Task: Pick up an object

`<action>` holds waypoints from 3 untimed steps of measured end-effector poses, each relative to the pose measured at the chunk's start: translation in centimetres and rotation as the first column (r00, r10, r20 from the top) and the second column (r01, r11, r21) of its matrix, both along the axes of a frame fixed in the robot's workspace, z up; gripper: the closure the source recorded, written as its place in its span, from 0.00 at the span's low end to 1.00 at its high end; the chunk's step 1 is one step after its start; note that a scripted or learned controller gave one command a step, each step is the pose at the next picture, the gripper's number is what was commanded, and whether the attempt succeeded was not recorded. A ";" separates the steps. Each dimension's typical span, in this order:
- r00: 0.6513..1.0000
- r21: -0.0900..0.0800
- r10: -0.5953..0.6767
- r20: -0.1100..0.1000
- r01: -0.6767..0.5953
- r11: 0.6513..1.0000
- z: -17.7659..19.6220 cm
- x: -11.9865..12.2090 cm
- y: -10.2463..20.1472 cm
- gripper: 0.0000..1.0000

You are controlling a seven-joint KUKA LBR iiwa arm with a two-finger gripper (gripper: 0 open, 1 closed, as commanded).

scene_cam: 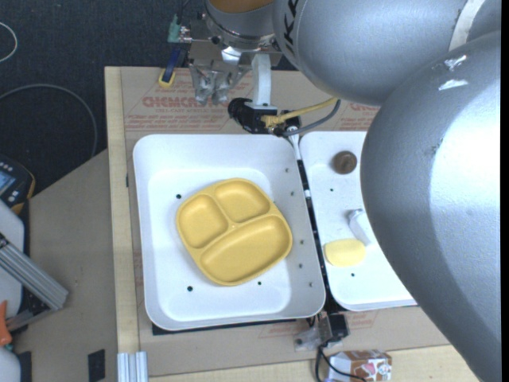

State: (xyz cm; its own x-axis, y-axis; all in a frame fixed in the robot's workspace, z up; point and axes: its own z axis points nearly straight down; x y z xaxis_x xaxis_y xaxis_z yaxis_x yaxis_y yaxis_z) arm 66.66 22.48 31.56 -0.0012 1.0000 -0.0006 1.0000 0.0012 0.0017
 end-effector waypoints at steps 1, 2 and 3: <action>1.000 -0.002 -0.002 -0.009 0.002 1.000 -6.3 -0.1 0.0 1.00; 1.000 -0.002 -0.002 -0.011 0.002 1.000 -14.5 -0.2 0.0 1.00; 1.000 0.003 0.002 -0.006 -0.002 1.000 -8.8 -9.7 0.1 1.00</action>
State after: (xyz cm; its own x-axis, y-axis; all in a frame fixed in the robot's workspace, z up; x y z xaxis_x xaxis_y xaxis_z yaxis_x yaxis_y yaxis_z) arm 56.94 22.61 22.78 -0.0027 1.0000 0.0023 1.0000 0.0027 -0.0046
